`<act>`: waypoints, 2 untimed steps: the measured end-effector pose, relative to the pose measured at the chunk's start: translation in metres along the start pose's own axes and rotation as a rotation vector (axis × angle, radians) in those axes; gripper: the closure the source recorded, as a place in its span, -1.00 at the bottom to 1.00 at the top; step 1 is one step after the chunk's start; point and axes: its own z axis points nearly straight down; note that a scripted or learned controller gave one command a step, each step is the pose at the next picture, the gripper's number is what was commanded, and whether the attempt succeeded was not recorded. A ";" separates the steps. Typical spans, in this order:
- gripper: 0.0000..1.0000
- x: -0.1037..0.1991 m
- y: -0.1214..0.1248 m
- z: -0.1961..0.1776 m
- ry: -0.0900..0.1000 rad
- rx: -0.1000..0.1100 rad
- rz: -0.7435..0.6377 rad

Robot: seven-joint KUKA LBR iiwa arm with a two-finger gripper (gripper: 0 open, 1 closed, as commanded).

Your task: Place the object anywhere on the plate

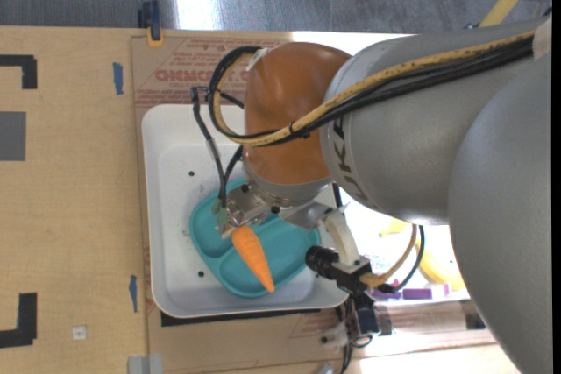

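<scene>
A teal plate (216, 239) lies in the left white bin (166, 188), toward its near side. An orange carrot (254, 259) lies across the plate, its pointed end toward the bin's front edge. My gripper (235, 218) hangs right over the carrot's thick end, at the plate's middle. The arm's orange band and wrist cover the gripper from above, so its fingers are mostly hidden. I cannot make out whether the carrot's top sits between them or merely under them.
The grey arm (438, 127) spans the whole right half and hides the second bin. Black and yellow cables (215, 114) loop over the left bin's far part. Yellow and purple items (419, 283) peek out under the arm at right.
</scene>
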 end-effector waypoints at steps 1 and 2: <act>-1.00 -0.003 0.000 -0.002 -0.003 -0.003 0.003; 1.00 -0.002 0.002 -0.012 -0.004 -0.007 0.000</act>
